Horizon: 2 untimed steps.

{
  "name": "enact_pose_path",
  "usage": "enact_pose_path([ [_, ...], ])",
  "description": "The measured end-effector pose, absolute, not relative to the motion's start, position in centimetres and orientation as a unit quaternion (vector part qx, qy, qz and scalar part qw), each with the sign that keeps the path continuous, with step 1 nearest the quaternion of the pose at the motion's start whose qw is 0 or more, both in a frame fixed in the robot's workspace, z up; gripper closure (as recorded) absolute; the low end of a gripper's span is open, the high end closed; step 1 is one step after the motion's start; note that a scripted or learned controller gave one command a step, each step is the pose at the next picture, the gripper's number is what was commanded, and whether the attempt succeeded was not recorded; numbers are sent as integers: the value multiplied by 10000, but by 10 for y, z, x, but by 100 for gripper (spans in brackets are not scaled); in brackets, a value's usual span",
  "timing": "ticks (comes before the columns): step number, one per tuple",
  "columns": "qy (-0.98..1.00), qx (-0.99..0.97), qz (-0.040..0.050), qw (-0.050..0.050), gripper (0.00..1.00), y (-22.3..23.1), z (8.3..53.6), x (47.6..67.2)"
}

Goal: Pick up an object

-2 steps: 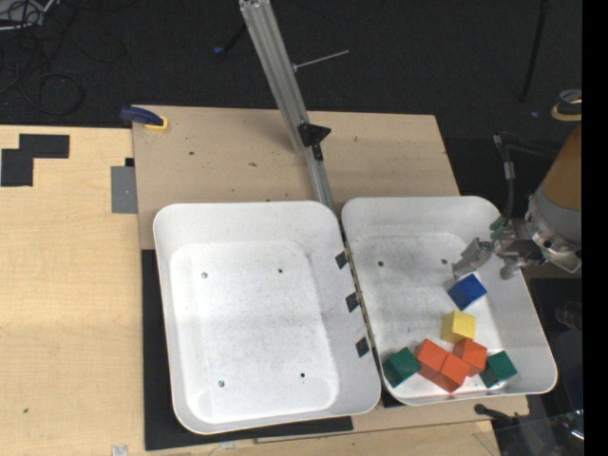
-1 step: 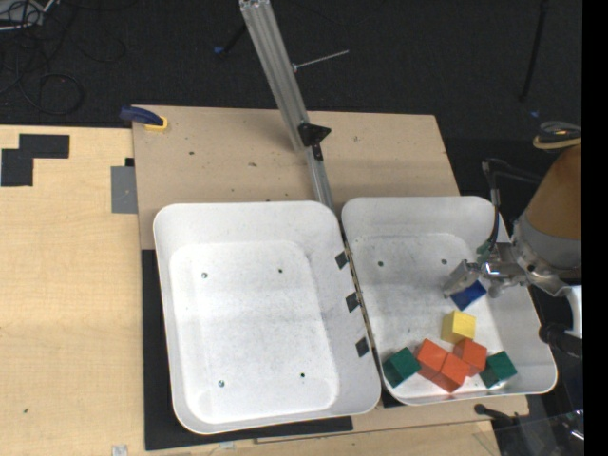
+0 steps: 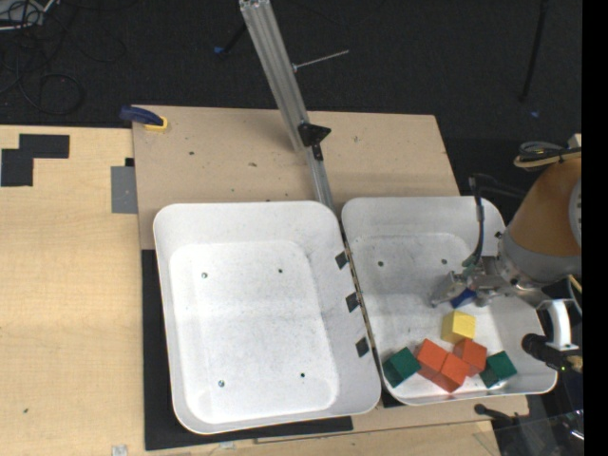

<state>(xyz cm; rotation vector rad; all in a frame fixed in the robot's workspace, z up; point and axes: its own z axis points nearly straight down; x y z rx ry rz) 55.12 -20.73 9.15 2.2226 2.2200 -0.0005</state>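
Gripper [image 3: 465, 288] low in right bin [image 3: 408, 231], over a small blue piece [image 3: 463, 298]; can't tell how the jaws stand.
Blocks crowd the right bin's near edge: yellow cube [image 3: 463, 326], orange blocks [image 3: 446, 362], green block [image 3: 401, 365], second green block [image 3: 498, 369]. Far half of that bin is bare floor. Left bin [image 3: 252, 312] speckled white, open room throughout. Plywood bench [image 3: 285, 155]; slanted aluminium rail [image 3: 280, 74] behind. No readable writing.

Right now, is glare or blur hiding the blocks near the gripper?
Camera view: even lighting, no glare on the right bin; yellow block and orange blocks are sharp. The gripper is dim and slightly blurred, with a blue piece indistinct beneath it.
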Motion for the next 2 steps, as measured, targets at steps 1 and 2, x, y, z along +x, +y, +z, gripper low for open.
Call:
enact_pose_path([
  [1,7045,7097,0,-9,100,-208,101,550],
  [2,7076,7066,7,8,100,-202,162,550],
])
